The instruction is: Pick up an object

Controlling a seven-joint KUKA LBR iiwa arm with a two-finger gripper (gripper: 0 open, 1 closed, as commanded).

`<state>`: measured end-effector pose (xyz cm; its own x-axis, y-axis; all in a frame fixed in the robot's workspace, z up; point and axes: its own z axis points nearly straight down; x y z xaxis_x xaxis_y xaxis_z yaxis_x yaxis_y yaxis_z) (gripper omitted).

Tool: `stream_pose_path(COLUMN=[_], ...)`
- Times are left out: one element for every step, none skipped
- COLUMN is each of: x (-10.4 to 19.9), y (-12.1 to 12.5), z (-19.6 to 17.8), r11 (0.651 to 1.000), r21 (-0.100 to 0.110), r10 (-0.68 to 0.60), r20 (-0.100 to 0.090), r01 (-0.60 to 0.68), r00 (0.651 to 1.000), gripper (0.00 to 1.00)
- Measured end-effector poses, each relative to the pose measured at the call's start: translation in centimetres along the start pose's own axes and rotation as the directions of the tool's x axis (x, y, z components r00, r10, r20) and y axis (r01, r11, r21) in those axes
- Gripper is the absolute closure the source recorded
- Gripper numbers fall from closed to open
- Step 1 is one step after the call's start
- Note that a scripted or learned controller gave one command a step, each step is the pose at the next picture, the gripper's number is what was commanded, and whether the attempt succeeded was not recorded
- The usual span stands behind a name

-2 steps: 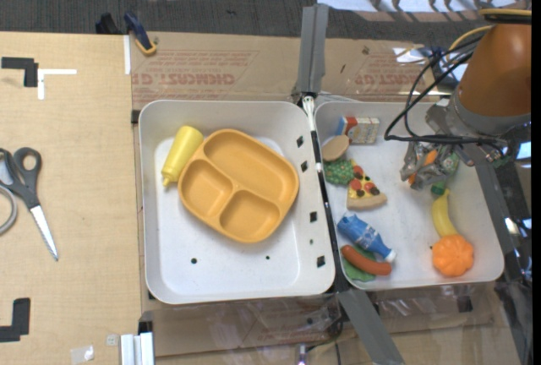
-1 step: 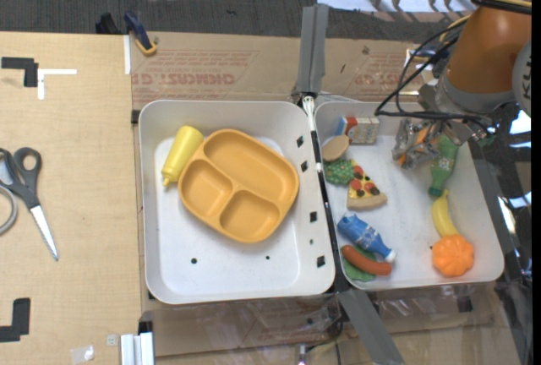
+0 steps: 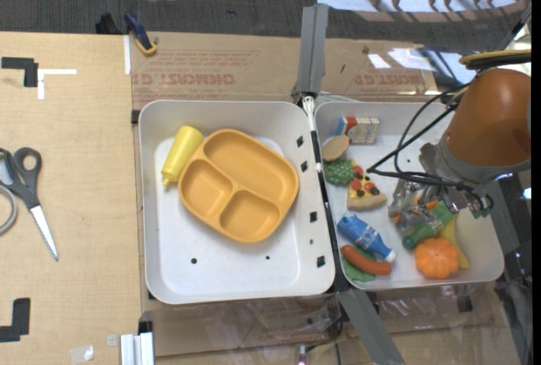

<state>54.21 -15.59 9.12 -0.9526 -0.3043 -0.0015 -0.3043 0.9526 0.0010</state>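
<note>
Object to be picked: none singled out by the task; we list the candidates in the right shallow white bin (image 3: 486, 270). Round orange toy fruit (image 3: 438, 258) at five o'clock of the bin; green-and-yellow toy vegetable (image 3: 428, 224) just beside it at eleven o'clock, directly under the claw (image 3: 414, 207). Triangular toy pizza slice (image 3: 365, 190) near centre; blue crumpled packet (image 3: 365, 236) and red toy sausage on green (image 3: 365, 263) at seven o'clock; small printed carton (image 3: 362, 129) at twelve.

Claw: low among the toys at three o'clock of the bin; we cannot tell whether it is apart, together or clamped on anything, as cables and the grey arm with orange band (image 3: 494, 120) mask it.

Risk, in our judgement: the toys lie packed, so a closing claw may catch two, or nudge the round fruit away.

Left white bin (image 3: 161, 270): yellow three-compartment plastic tray (image 3: 239, 184), yellow plastic bottle (image 3: 180, 154) at its nine o'clock.

Worktop (image 3: 68, 186): pale wood, scissors (image 3: 30, 194) at nine o'clock, dark floor beyond.
</note>
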Motion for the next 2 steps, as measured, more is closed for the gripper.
stream_pose_path(x=[3.0,-7.8], y=[1.6,3.3], z=[0.0,0.0], r11=[0.967,0.975], r21=[0.001,0.000], r10=[-0.254,-0.220], r20=[0.001,0.002], r01=[0.254,0.220], r00=[0.967,0.975], gripper=[1.00,1.00])
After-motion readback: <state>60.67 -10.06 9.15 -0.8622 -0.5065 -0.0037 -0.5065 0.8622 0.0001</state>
